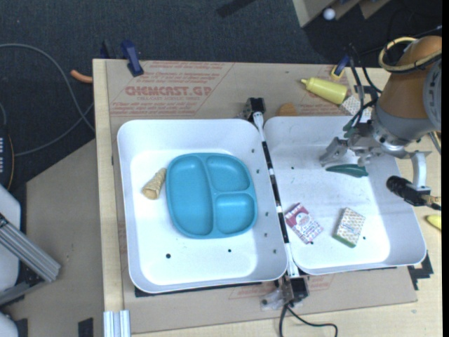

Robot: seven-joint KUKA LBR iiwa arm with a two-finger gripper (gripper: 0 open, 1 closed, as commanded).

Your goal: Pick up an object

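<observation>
Hovering low in the right bin (393, 255), gripper (345, 156) sits over a teal object (349, 169); finger state indeterminate; pickup unconfirmed.

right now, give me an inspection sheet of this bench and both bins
surface: wooden bench bearing left white bin and right white bin
job's things: blue divided plastic tray, tan cone in left bin; red-white packet, pale patterned block, teal flat piece in right bin
clutter: yellow bottle behind right bin
grippers: two-finger gripper low over teal piece
cables: black cable on floor
surroundings: dark carpet
</observation>
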